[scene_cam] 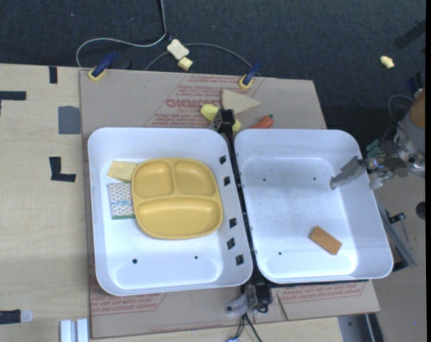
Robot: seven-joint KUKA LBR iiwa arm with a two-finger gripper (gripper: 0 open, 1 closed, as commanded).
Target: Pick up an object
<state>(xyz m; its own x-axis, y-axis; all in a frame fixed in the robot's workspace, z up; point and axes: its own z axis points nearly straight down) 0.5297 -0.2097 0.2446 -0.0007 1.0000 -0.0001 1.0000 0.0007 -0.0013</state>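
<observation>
With the block point(325, 239) low in the right bin point(272, 191), best lowering the pincer point(343, 177), hovering at the right rim, spread unclear, squarely over it before closing.

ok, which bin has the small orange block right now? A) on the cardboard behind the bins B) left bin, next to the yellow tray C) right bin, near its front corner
C: the orange block lies alone on the floor of the right bin, while the yellow tray sits in the left bin.
</observation>
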